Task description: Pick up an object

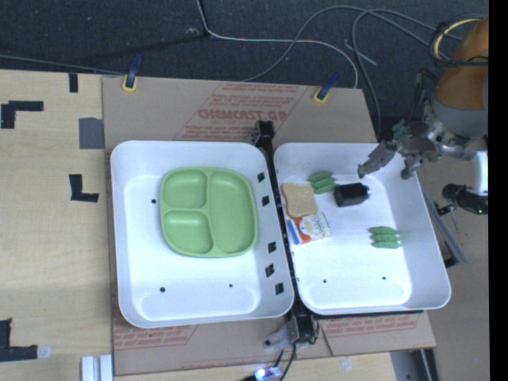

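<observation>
The right bin point(421, 284) holds several small objects. A green pod point(321, 182) lies near its far edge, with a black block point(351, 194) just right of it. A tan toast slice point(299, 200) lies along the bin's left wall, above a white packet with red and blue print point(309, 228). A second green pod point(385, 238) lies toward the right. My gripper point(386, 167) hovers over the bin's far right corner, just up and right of the black block. It is open, and nothing sits between its spread fingers.
The left bin point(135, 284) holds a green divided plate point(209, 211). A black divider with clips point(274, 213) runs between the bins. Cables point(317, 30) trail over the dark surface behind the bench.
</observation>
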Robot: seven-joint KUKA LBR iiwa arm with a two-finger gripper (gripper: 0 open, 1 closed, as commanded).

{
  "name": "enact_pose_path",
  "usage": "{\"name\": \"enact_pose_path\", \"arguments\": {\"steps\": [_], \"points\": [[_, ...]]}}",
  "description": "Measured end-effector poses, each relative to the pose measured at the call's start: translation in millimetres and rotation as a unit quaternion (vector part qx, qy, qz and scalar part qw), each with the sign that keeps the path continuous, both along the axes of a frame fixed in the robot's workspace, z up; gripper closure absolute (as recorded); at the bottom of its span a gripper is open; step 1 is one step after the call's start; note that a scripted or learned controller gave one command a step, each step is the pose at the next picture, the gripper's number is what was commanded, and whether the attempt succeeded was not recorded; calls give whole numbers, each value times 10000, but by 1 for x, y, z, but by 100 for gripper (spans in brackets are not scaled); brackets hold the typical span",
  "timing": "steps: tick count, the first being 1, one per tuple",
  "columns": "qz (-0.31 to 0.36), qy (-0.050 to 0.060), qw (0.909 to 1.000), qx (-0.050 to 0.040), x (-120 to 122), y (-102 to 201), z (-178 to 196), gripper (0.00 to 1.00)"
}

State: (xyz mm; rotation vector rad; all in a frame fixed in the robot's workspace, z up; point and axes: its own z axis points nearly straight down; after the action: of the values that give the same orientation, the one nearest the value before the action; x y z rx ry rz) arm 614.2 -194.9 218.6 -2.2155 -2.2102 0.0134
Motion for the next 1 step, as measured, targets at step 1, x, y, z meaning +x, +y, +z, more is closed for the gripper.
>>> {"name": "enact_pose_path", "arguments": {"steps": [1], "points": [[18,-67,10000,-13,3,1,9,0]]}}
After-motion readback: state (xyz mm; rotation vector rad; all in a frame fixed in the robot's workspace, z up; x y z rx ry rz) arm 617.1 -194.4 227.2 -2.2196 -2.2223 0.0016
